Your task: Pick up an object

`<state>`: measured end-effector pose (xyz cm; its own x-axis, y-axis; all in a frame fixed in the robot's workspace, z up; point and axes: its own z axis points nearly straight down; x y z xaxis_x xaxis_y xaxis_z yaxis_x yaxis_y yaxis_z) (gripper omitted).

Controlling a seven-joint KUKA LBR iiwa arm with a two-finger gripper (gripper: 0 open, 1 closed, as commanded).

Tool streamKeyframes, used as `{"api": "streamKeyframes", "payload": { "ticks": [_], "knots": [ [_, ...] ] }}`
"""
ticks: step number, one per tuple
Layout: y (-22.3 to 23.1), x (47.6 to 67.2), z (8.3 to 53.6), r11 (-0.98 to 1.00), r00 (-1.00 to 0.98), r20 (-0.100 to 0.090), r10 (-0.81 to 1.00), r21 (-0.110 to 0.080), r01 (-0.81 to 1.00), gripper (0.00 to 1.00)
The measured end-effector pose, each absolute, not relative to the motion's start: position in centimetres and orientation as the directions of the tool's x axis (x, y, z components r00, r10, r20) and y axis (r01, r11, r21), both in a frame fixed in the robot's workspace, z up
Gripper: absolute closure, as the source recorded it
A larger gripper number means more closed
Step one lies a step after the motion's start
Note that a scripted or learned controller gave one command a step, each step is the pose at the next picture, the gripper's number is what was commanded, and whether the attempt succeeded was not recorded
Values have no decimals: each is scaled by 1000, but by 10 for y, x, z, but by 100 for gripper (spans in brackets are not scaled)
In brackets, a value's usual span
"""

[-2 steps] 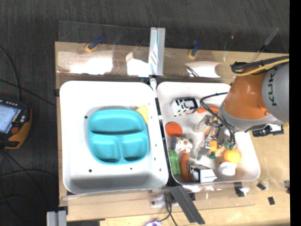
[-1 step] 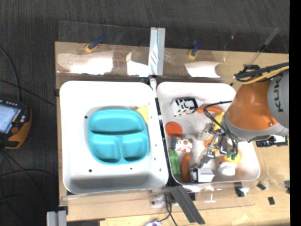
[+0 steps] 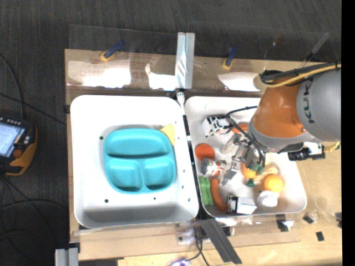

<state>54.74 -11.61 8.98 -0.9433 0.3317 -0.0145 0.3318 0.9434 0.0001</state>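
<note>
Your gripper (image 3: 242, 158) sits low among the right bin's (image 3: 299, 195) clutter; its state, you cannot tell. The orange fruit (image 3: 272, 182) looks light, smooth, round: grip its middle.

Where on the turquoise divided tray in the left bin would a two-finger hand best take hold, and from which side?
Probably the turquoise tray's raised outer rim, from straight above. It lies flat, too wide to span, so one finger should drop inside a compartment and one outside. The left bin leaves bare floor along the tray's left edge; a yellow object crowds its upper right corner.
</note>
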Motion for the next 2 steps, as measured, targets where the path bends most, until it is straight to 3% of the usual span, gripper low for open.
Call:
{"api": "streamKeyframes", "payload": {
  "ticks": [1,2],
  "knots": [
    [-106,519,90,860,-860,-18,510,6,510,0],
    [-154,615,89,869,-869,-14,494,3,494,0]
  ]
}}
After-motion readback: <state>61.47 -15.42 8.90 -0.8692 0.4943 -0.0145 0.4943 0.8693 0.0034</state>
